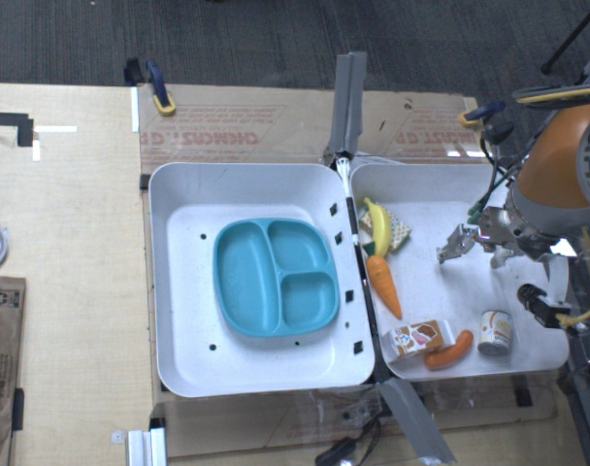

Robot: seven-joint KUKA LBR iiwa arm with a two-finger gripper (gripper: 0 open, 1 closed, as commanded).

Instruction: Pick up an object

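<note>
Look first at the right bin [441, 187], because that is where your clutter sits. Against its left wall lies a banana [376, 225], resting partly on a small speckled packet [397, 229]; the banana runs roughly up and down the view, curving a little. Just below it the carrot [383, 283] touches or nearly touches the divider between the bins, its long axis slanting from its thick end at upper left down to the pointed tip at lower right. Near the front wall you have a small printed carton [417, 338] lying flat, and a sausage [449, 351] right against it, its long axis tilted up toward the right. A short can [495, 331] stands just right of the sausage, apart from it. The gripper [457, 246] hangs over bare floor in the middle of the right bin, well clear of the banana and carrot to its left and of the can below it. You can see its metal fingers [451, 250] pointing toward the left, but whether they are spread or closed cannot be told from this angle; nothing is visibly between them. The left bin [179, 260] holds a blue divided plate [276, 276], tilted slightly. Beyond the bins, a clamp [157, 85] sits on the cardboard sheet [246, 119].
</note>
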